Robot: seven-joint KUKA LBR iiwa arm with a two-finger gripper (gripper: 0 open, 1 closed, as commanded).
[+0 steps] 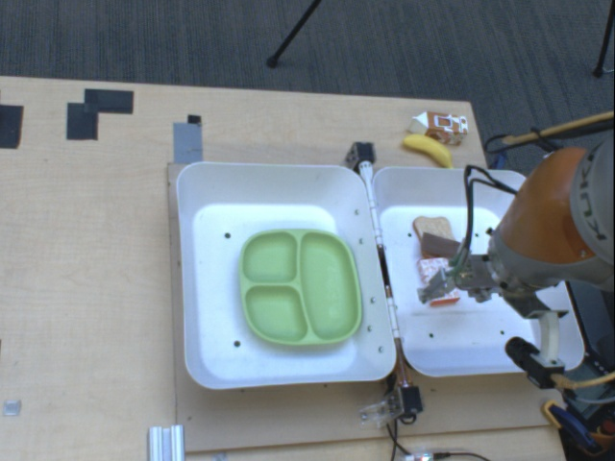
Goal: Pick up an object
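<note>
While the hand (pixel 440 286) is hovering low, finger state untellable, the small packet (pixel 431 273) is lying directly under it.

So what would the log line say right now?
gripper over right bin | at toast, packet | plate in left bin | grasp unconfirmed

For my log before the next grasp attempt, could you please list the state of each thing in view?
Green divided plate: upright in left bin.
Toast slice: flat in right bin.
Hand: low over small items beside the toast.
Banana: on the bench.
</note>
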